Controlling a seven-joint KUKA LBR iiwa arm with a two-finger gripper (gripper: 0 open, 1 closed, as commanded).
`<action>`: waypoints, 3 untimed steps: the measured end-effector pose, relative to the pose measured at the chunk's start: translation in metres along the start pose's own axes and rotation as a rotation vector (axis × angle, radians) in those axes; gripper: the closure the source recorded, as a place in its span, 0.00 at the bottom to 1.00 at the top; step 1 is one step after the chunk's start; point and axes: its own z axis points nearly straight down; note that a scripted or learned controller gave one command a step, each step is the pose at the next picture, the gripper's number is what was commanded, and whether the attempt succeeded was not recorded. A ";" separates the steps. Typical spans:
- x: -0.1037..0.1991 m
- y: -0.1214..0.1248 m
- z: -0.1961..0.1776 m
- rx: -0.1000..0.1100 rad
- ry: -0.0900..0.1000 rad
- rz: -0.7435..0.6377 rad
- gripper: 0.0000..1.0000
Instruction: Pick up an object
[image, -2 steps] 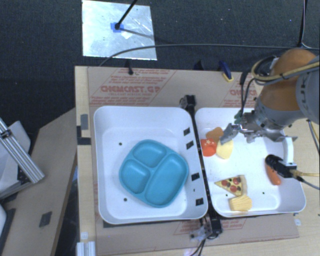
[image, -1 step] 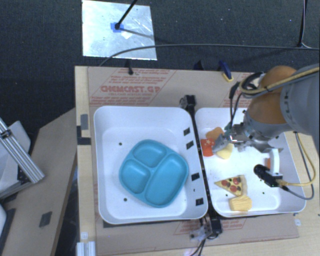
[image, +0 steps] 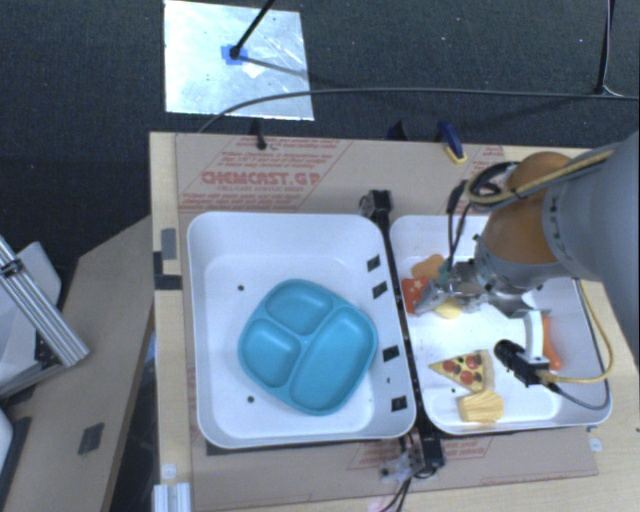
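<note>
Grey arm (image: 590, 215) low over right bin (image: 570, 415); end effector (image: 437, 297) beside orange toy (image: 428, 267) and yellow piece (image: 450, 311), grip state unclear. Pizza slice (image: 464, 369) apart.

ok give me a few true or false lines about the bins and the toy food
1. The blue divided plate lies in the left bin. True.
2. The pizza slice lies on the blue plate. False: it lies in the right bin.
3. A yellow cheese piece sits just below the pizza slice in the picture. True.
4. The arm's gripper hangs over the left bin. False: it is over the right bin, near its left wall.
</note>
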 end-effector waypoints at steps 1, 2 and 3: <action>-0.001 0.002 -0.014 -0.006 -0.001 -0.001 1.00; -0.003 0.003 -0.078 -0.006 -0.001 -0.003 1.00; -0.001 0.000 -0.123 -0.004 -0.001 -0.003 1.00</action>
